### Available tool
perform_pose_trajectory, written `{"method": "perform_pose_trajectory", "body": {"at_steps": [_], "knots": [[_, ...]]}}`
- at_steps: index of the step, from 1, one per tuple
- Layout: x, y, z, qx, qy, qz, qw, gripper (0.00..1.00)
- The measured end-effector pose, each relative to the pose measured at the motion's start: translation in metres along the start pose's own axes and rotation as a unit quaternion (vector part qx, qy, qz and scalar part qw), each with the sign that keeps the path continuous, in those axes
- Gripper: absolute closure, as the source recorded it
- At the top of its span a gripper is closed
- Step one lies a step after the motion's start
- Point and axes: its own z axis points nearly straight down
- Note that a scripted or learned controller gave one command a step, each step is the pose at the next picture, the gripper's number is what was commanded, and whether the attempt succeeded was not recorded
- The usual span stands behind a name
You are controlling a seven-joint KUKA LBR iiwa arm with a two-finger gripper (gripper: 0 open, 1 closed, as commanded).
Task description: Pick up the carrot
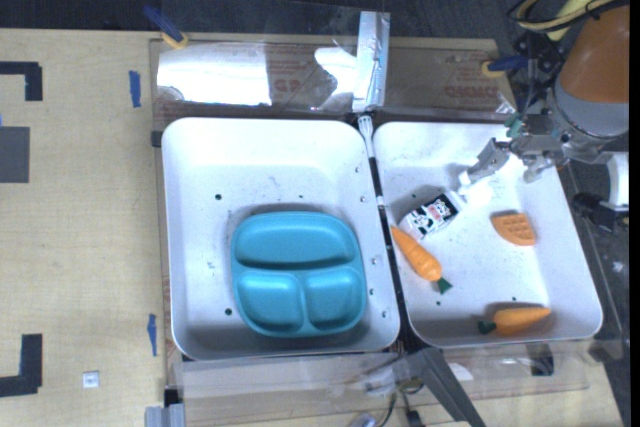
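An orange carrot [418, 255] with a green stem end lies aslant against the left wall of the right bin [570, 265]. A second carrot [517, 318] rests along that bin's front wall. My gripper [505, 169] hangs over the back right part of the right bin, above and to the right of the first carrot. It is open, with nothing between its fingers [480, 165].
A small black-and-white carton [432, 215] sits just behind the first carrot. An orange wedge-shaped piece [515, 229] lies below the gripper. The left bin [190, 175] holds a blue divided plate [297, 270]. The arm's orange band [600, 65] and cables stand at the right.
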Motion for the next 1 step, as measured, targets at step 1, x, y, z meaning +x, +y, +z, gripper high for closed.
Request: {"method": "perform_pose_trajectory", "body": {"at_steps": [1], "knots": [[0.0785,-0.0365,0.0055,0.001,0.0,-0.142,0.9899,0.0]]}}
